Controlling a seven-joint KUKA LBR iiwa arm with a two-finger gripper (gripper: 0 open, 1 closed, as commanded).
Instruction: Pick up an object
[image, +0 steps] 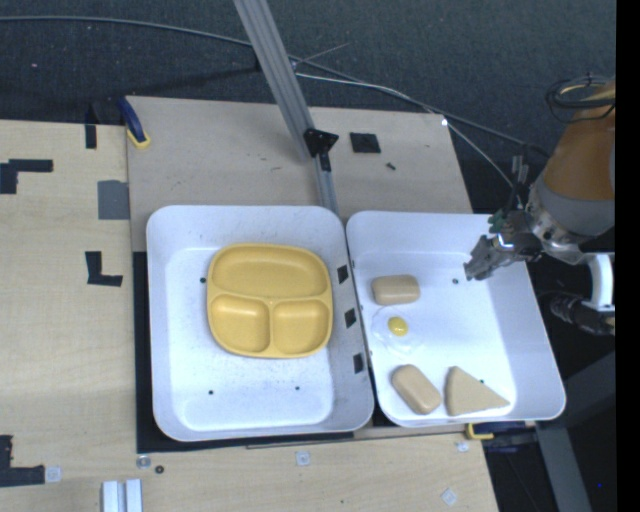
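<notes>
The right bin (520, 330) holds a tan rounded block (396, 290) near its left wall, a small yellow piece (398, 326) just below it, a tan oblong piece (415, 388) and a tan wedge (474, 393) along the front. My gripper (483, 260) hangs over the bin's upper right part, well to the right of the rounded block, with nothing seen between its fingers. Whether the fingers stand apart is too small to make out.
The left bin (180, 390) carries a yellow divided plate (269, 300). A grey pole (285, 80) slants down to a black clamp (320, 142) behind the bins. Cables cross the dark floor at the back. The arm's orange band (585, 160) is at the right.
</notes>
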